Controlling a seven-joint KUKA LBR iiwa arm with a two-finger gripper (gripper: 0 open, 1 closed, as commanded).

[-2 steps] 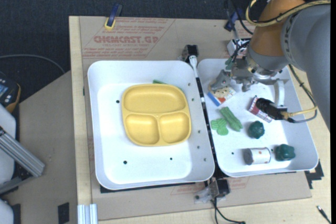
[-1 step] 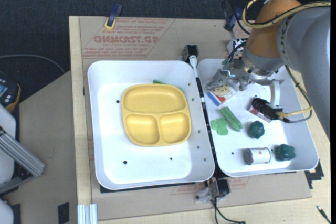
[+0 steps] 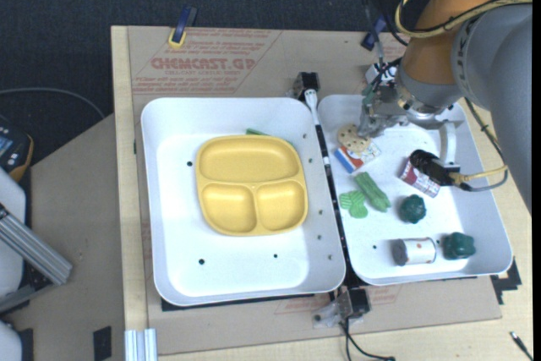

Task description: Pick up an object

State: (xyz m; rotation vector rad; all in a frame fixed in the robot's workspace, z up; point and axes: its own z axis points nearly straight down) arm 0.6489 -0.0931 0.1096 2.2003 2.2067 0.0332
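The end effector [image 3: 369, 124] is low in the right bin [image 3: 486, 220], above a tan cookie [image 3: 352, 139]; its state I cannot tell. A green thing [image 3: 256, 132] is mostly hidden behind the smooth yellow tray [image 3: 251, 183].

Glossy yellow plastic tray [image 3: 251, 183], smooth white plastic bins [image 3: 165, 207], matt cardboard bench [image 3: 211, 59]
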